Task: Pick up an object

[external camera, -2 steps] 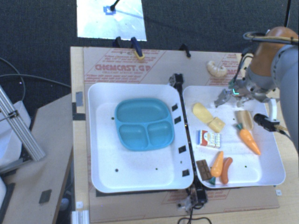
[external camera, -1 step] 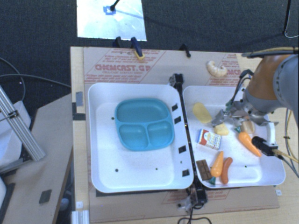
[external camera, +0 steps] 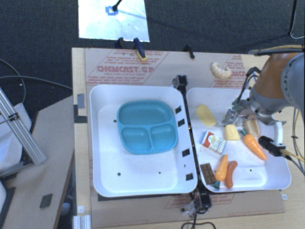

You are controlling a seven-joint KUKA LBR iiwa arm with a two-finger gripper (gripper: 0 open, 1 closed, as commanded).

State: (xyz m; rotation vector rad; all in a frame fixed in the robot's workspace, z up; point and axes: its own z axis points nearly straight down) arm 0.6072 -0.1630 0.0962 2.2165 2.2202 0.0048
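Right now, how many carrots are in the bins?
2, both in the right bin: one carrot beside the claw, another near the front edge. The arm may hide more.

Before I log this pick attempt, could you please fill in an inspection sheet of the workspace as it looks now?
Surface: bench with two white bins, left bin and right bin, side by side.
Job's things: in the right bin, yellow piece, pale block, small carton, carrot, orange piece, sausage, brown bar.
Clutter: blue divided plate in the left bin; pale ridged item on the bench behind the right bin.
Grippers: gripper low over the right bin near the pale block; jaws unclear.
Cables: black cable at left.
Surroundings: dark carpet, shiny sheet.
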